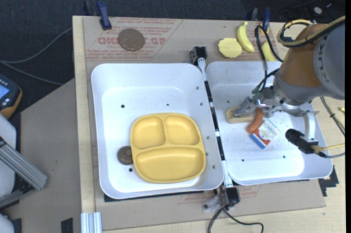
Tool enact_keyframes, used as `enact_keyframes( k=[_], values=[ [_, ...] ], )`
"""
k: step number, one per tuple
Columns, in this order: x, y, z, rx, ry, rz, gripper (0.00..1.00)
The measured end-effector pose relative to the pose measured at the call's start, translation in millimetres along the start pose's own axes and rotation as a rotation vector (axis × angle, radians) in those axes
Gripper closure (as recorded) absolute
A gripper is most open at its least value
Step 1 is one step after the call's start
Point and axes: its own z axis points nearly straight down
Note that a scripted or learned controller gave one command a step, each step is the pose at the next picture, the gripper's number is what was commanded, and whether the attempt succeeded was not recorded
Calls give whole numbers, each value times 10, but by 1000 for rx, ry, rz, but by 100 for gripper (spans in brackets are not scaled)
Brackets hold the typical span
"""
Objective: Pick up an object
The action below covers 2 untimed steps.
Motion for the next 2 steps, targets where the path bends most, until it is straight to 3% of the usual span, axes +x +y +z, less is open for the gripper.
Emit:
enact_keyframes(
  k=[1, 2],
  values=[
    [-11, 23, -161, -9, -4, 0, 100],
    [821, -375, -1070, -5, 0, -7, 100]
  ],
)
